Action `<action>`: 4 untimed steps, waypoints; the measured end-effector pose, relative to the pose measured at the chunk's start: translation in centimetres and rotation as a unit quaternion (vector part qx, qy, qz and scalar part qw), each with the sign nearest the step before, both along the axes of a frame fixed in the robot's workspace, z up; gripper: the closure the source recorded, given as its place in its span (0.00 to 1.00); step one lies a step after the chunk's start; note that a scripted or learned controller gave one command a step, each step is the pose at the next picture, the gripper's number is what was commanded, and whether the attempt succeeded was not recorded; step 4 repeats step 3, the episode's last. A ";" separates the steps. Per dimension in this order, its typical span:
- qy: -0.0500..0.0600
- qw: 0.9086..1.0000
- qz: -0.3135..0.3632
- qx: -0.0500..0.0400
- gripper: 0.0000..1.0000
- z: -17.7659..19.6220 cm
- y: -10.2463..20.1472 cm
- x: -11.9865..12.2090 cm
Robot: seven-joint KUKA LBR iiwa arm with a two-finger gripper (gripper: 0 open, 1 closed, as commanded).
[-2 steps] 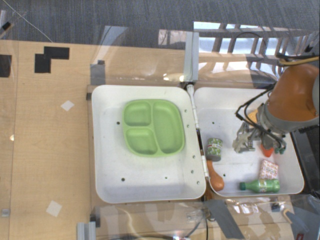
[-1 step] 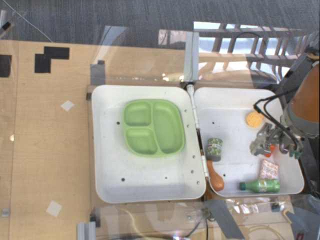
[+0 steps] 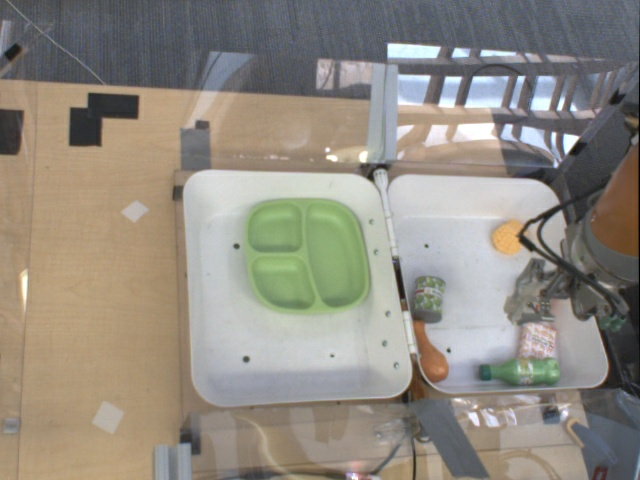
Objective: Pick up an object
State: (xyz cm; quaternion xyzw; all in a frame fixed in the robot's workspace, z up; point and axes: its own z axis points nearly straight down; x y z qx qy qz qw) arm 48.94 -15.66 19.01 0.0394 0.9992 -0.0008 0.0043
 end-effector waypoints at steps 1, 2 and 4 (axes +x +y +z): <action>-0.005 1.000 0.003 -0.001 1.00 1.2 0.1 0.3; 0.000 0.980 -0.199 0.002 1.00 2.4 2.4 0.0; 0.000 0.930 -0.366 0.003 1.00 3.2 -0.6 -0.1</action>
